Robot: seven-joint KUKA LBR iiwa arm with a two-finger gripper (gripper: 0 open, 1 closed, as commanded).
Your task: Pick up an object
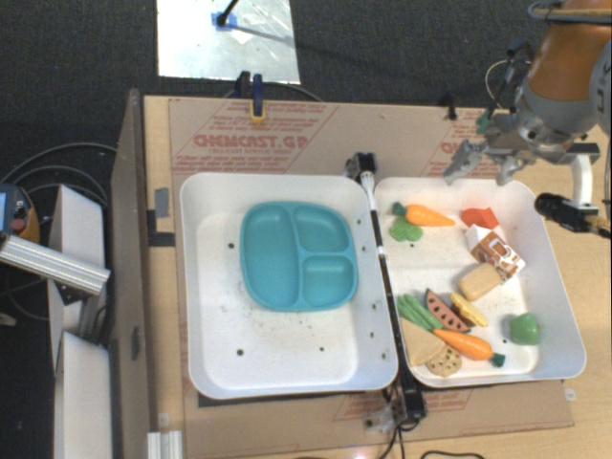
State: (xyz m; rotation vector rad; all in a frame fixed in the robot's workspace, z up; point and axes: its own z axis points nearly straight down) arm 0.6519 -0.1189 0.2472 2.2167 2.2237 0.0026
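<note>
My gripper (485, 165) hangs open over the back rim of the right bin (559, 285), with nothing between its fingers. Below it in that bin lie an orange carrot (426, 216), a red wedge (480, 218) and a brown-and-white packet (497, 253). Nearer the front are a tan bread block (478, 282), a watermelon slice (444, 309), green beans (415, 311), a second carrot (465, 343), a cracker (442, 361) and a green pepper (523, 329).
The left bin (215, 285) holds a teal divided plate (296, 256). A black divider rail (380, 256) runs between the two bins. A black fitting (564, 210) sticks in over the right bin's right rim. Cardboard lies under both bins.
</note>
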